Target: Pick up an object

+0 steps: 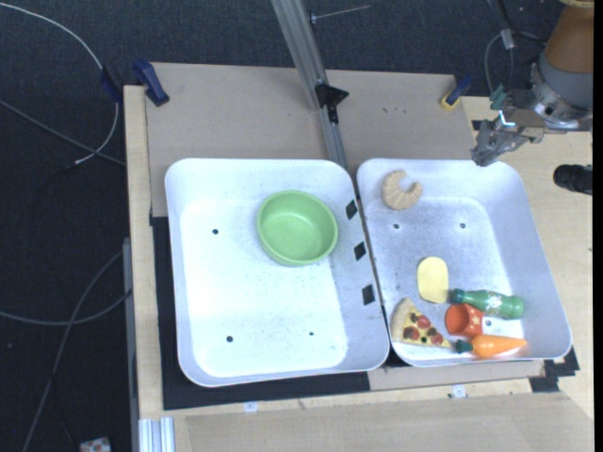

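wooden counter is bearing two white bins; gripper is hovering above the right bin rim at 1 o'clock, fingers' spread impossible to tell. croissant, nearest object, is lying toward 8 o'clock, long axis running about 1-to-7.

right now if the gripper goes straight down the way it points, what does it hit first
Probably the far right rim of the right bin. The gripper hangs above that corner, fingers pointing down. The croissant lies well to its left, out of that line. Height is hard to judge from this slanted view.
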Action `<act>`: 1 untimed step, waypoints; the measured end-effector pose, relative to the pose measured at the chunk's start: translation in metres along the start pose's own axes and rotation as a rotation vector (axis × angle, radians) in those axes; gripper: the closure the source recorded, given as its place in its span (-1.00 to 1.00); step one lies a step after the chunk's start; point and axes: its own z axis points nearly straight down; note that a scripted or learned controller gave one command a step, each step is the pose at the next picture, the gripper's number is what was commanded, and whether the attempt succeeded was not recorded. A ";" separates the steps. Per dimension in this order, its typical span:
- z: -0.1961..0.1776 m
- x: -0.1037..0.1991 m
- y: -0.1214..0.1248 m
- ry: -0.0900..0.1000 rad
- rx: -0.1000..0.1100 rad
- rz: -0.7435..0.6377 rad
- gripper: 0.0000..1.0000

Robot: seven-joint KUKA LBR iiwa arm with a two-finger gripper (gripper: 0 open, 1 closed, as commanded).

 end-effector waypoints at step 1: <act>-0.042 0.000 0.002 0.000 0.002 0.001 1.00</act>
